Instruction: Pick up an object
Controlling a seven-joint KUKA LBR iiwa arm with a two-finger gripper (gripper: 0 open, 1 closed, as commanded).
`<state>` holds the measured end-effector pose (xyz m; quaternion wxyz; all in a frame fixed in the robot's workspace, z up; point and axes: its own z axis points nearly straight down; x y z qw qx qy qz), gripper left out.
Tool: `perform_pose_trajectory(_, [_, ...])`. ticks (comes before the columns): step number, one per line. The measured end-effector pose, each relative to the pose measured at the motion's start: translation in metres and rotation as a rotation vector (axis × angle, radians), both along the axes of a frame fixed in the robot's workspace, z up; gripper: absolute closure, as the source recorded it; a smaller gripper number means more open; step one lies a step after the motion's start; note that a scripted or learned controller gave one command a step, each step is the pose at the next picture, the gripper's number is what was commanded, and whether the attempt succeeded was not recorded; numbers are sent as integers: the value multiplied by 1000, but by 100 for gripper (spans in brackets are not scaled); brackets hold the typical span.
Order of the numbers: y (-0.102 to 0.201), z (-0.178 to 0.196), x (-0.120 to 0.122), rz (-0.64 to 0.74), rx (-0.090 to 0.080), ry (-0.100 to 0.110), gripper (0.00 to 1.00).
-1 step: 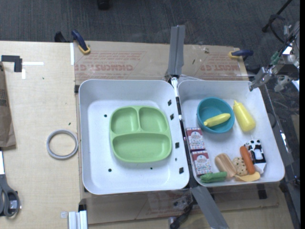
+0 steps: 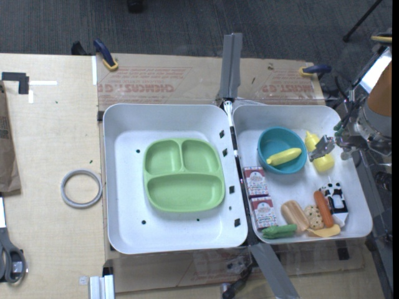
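Gripper [image 2: 323, 147] sits over the right bin [image 2: 358, 185], at about 2 o'clock in that bin, reaching in from 3 o'clock. Its metal tips hang between two yellow items: a small yellow piece [image 2: 311, 139] at its 10 o'clock and a lemon [image 2: 323, 162] just below at 6. Can't tell if the tips are spread or closed, too small and too cluttered w/ metal bits. Nothing visibly between them, so I'd judge no grasp yet.

Likely target, in my judgement: the lemon, since it's closest under the tips.

Risks:
- Lemon is round and smooth, prob. squirts out sideways if pinched off-centre.
- Blue bowl [image 2: 282, 151] w/ a banana [image 2: 283, 156] lying across it is right at 9 o'clock of the gripper; a tip coming down there could clip the rim and tip or shove the bowl.
- Bin wall is close at 3 o'clock, so little room on that side; a pushed lemon would jam vs. the wall.
- Two yellow things so near each other: could catch both, or neither.

Other stuff, right bin: two small cartons [image 2: 260, 197] at 8 o'clock along the divider, a green pod [image 2: 279, 231] at 7, a bread roll [image 2: 294, 215], cracker [image 2: 313, 215] and carrot [image 2: 323, 208] bunched at 6, a black-white toy [image 2: 335, 197] at 5. All well apart from the gripper, not in the way.

Left bin [image 2: 118, 185] holds a green tray [image 2: 184, 175], 3 sections. On the bench at 9 o'clock, a tape ring [image 2: 81, 188].
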<state>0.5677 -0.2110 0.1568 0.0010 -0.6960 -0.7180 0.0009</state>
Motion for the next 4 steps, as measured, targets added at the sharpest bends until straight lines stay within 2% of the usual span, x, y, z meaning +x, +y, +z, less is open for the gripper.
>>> perform_pose_trajectory(1, [3, -66, 9, 88, 4, 0, 0])
perform_pose_trajectory(2, [1, -57, 9, 85, 1, -1, 100])
perform_pose_trajectory(3, [34, 35, 55, 89, -1, 0, 100])
perform_pose_trajectory(4, [-4, 100, 9, 165, -1, -1, 100])
